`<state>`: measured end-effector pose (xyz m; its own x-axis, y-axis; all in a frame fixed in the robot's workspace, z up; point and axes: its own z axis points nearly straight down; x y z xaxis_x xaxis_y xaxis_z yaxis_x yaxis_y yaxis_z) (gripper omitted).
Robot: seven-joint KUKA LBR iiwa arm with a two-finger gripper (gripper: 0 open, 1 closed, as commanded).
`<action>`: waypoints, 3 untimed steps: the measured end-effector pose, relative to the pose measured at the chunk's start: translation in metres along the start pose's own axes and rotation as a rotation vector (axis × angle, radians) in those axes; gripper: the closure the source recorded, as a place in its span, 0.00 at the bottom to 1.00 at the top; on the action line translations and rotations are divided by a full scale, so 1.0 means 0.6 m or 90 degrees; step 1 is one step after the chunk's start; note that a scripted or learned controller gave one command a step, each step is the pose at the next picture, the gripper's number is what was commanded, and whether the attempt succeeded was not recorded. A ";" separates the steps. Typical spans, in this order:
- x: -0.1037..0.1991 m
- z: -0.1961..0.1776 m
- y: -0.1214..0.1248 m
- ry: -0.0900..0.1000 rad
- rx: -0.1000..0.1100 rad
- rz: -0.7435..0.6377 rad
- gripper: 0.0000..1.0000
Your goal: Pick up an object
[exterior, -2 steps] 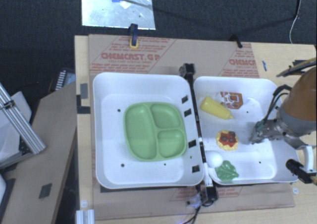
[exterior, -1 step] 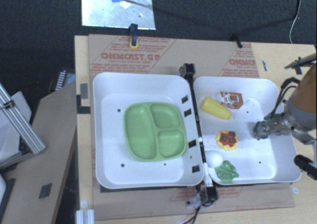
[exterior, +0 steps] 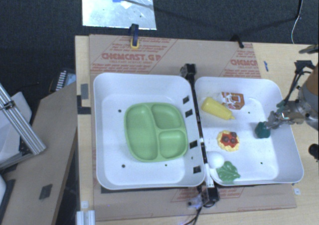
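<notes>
The claw (exterior: 269,123) sits by the right bin's (exterior: 286,169) right edge, touching or right above a dark green lump (exterior: 262,130). Can't tell if it's clenched or loose, honestly. My worry: that lump is so near the wall that it could just get nudged against it and the grab comes up with nothing. The mustard bottle (exterior: 217,108) and pizza slice (exterior: 229,141) sit mid-bin, way easier targets.

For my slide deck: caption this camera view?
End effector beside a dark green object in the right bin; green tray sits left.
</notes>
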<state>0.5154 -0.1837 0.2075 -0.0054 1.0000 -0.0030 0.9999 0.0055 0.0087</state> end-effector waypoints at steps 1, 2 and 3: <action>-0.001 -0.042 0.003 0.001 0.002 0.000 1.00; 0.090 -0.026 0.014 0.002 0.004 -0.003 1.00; 0.185 -0.011 0.028 0.004 0.004 -0.003 1.00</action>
<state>0.5316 -0.0728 0.2138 -0.0104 0.9999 0.0026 0.9999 0.0104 0.0018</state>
